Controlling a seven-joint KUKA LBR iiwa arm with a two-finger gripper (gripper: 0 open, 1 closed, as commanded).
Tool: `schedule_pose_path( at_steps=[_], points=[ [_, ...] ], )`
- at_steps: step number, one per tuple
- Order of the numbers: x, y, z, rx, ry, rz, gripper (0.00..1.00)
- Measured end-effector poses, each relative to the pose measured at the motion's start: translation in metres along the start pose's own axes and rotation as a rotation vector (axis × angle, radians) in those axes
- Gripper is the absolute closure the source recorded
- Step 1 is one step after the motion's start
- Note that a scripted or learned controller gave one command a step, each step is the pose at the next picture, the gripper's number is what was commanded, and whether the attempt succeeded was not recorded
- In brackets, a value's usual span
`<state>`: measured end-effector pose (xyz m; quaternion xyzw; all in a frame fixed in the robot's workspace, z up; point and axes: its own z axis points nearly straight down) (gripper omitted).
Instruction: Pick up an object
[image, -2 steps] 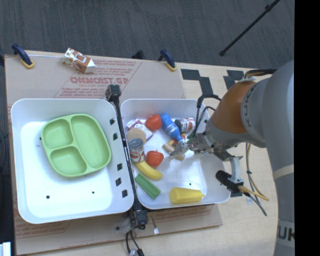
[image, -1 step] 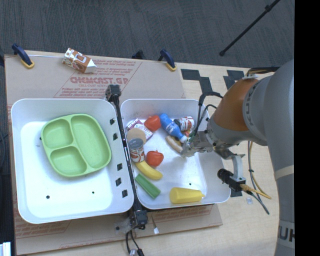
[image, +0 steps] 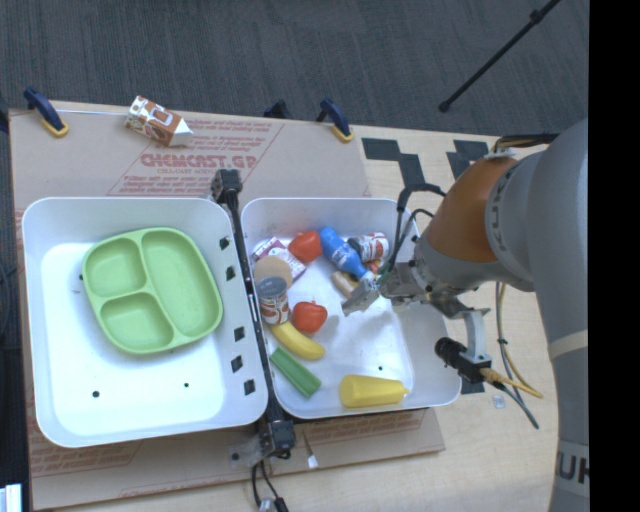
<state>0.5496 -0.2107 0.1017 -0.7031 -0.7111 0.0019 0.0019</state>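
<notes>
The right bin (image: 425, 385) holds several small items: a red piece (image: 305, 246), a blue bottle (image: 342, 254), a red-and-white can (image: 374, 246), a tan round thing (image: 272, 269), a small tin (image: 272, 298), a red tomato (image: 310, 317), a yellow banana (image: 299, 342), a green block (image: 295, 371) and a yellow wedge (image: 372, 391). My gripper (image: 358, 297) is low inside this bin, just below the blue bottle and right of the tomato. A small tan item (image: 346, 281) lies right at its tip.
The left bin (image: 60, 400) contains a green divided plate (image: 152, 290). A small carton (image: 157, 120) lies on the cardboard behind the bins, with blue clamps (image: 336, 118) along that back edge. The arm's cables (image: 505, 375) hang over the right bin's right wall.
</notes>
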Motion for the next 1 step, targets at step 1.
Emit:
schedule_pose_path(
  at_steps=[1],
  points=[
    [0.0002,0.0006,-0.0103,0.000,0.000,-0.003,1.00]
  ],
)
